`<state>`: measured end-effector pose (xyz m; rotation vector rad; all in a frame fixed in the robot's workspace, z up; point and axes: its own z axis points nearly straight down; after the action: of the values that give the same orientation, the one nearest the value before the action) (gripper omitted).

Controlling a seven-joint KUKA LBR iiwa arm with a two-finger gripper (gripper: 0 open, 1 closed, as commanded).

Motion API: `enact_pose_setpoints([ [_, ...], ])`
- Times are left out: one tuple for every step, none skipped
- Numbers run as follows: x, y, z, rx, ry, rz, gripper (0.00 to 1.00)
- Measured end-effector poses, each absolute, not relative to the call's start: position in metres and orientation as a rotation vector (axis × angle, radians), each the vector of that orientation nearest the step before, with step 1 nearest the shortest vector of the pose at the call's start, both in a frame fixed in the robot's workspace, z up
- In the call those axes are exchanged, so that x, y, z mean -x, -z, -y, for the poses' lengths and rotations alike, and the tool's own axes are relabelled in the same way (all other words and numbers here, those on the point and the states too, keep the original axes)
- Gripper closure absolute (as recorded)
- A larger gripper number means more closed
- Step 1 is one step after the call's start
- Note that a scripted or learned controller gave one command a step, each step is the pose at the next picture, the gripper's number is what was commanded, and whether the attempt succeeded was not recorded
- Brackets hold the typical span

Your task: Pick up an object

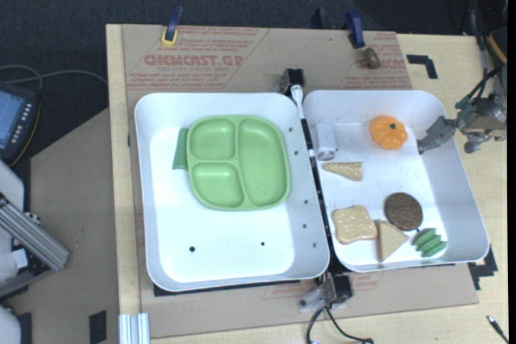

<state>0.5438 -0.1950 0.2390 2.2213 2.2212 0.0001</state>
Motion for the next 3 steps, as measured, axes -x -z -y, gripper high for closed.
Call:
enact_pose_setpoints([
  [-0.539, -0.176, 0.196, -2.227, 0.005, -2.226, 0.0],
  [-0.532, -0.132, 0.193, -2.226, 0.004, -2.226, 0.0],
  [-0.531, -0.082, 0.192, -2.225, 0.003, -2.226, 0.0],
])
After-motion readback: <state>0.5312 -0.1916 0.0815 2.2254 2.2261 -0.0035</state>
